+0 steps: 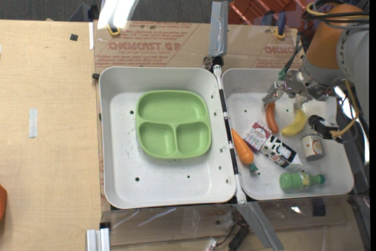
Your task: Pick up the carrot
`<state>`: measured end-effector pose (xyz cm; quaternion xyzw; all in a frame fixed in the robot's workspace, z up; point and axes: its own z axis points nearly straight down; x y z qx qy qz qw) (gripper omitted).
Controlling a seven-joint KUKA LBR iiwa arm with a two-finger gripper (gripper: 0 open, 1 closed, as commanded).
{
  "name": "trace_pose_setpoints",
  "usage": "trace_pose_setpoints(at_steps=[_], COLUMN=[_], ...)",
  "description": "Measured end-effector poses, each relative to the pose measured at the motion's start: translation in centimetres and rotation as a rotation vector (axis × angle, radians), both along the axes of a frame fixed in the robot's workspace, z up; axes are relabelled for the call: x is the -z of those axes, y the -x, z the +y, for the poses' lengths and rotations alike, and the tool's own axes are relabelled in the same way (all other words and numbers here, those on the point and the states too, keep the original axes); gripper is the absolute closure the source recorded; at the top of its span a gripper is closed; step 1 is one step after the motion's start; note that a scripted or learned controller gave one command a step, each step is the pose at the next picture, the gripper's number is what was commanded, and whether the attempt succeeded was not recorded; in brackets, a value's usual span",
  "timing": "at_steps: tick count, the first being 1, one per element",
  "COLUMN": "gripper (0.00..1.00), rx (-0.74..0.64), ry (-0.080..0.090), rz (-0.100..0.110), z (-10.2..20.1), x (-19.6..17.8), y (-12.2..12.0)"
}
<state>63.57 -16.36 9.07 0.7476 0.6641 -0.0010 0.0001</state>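
Note:
The carrot (pixel 242 149), orange with a small green stem at its lower end, lies tilted along the left wall of the right bin (pixel 335 185). My gripper (pixel 285 98) hangs in the upper part of that bin, well up and to the right of the carrot. It is open, with nothing between its fingers. One fingertip is near the top of a red-orange sausage-shaped piece (pixel 271 118), the other near the top of a yellow banana (pixel 295 122).
Beside the carrot lie a pink-and-white packet (pixel 257 135) and a black-and-white box (pixel 278 150). A small can (pixel 312 147) and a green bottle (pixel 301 180) sit lower right. The left bin (pixel 117 144) holds a green divided plate (pixel 174 123).

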Motion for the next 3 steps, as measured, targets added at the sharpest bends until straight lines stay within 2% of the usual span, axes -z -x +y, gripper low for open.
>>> trace_pose_setpoints(at_steps=[1, 2, 3], gripper=[0.0, 0.0, 0.0], rx=[0.147, 0.195, 0.136], ry=[-0.001, 0.0, -0.002], rz=[0.002, 0.002, 0.003], z=[3.3, 2.2, 5.6], x=[0.0, 0.1, 0.1], y=[11.9, 5.4, 15.7])
